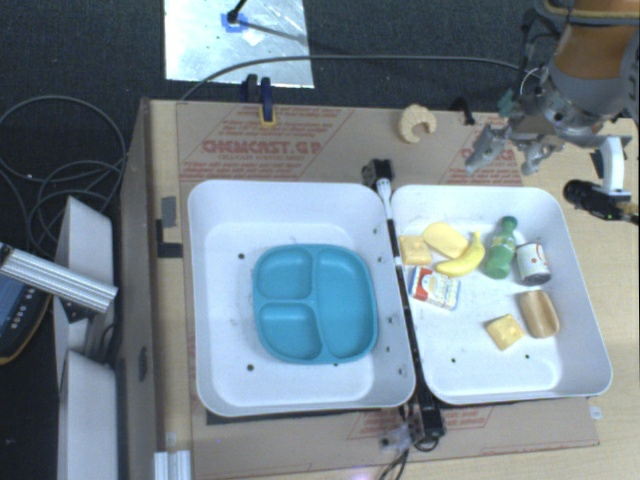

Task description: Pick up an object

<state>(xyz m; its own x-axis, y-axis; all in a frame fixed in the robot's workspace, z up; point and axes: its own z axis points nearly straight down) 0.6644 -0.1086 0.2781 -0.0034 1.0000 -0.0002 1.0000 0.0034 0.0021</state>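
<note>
The gripper (508, 151) hangs above the surface behind the right bin (580, 368), jaws spread, grasping nothing. Candidate object: the banana (462, 259), lying in that bin's rear half, touching a yellow lemon-like piece (445, 238) and just beside a green bottle (501, 249). It is yellow, curved and smooth. It is probably light, rigid, slightly slippery plastic; grasp across its mid-section.

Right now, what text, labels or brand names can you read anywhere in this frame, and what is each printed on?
"CHEMCAST GP": red print on the brown board behind the bins, repeated elsewhere on it but too blurred to read.
Can: label too small to read.
Red and white packet: print too blurred to read.
</note>
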